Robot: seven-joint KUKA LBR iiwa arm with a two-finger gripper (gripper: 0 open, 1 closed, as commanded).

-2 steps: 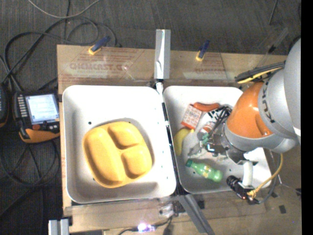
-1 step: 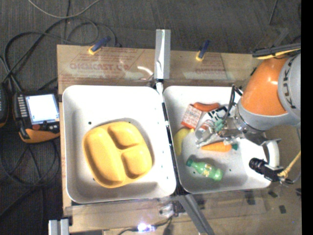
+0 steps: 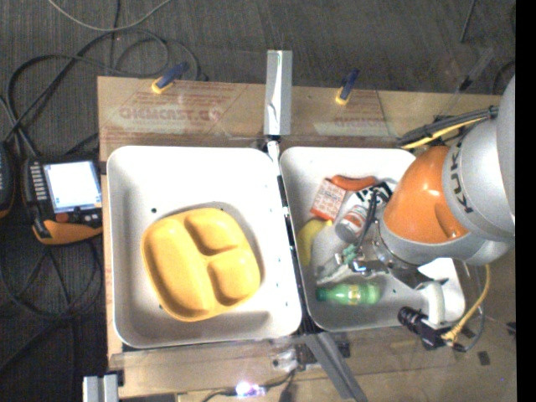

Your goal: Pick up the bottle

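**Gripper low in right bin, just above the green bottle**

Two white bins side by side on the bench. Left bin (image 3: pixel 126 224) holds a yellow divided plate (image 3: pixel 201 262), three compartments, sitting slightly toward the bin's near side and rotated a bit.

Right bin (image 3: pixel 352 159) is cluttered. The green bottle (image 3: pixel 347 293) lies on its side near the bin's front edge, long axis roughly left-right, cap end to the left. Behind it, against the bin's left wall, a yellow rounded object (image 3: pixel 309 239) (can't tell what it is). Further back: an orange-and-white packet (image 3: pixel 329 198), and a small clear bottle with a red band (image 3: pixel 355 219) lying tilted next to it. A black-and-white patterned item (image 3: pixel 377 193) shows at the back, partly hidden by the arm.

Arm (image 3: pixel 481 182) comes in from the right, orange band (image 3: pixel 423 203) sitting over the middle of the right bin. The gripper (image 3: pixel 356 262) hangs just above the green bottle and right next to it, amid the clutter. Its metal parts blur together with the items beneath, so gripper state: I can't tell. Contact with the bottle: also can't tell from this angle.

Outside the bins: a handheld pendant with a lit screen (image 3: pixel 69 187) on the floor to the left, cables around it.
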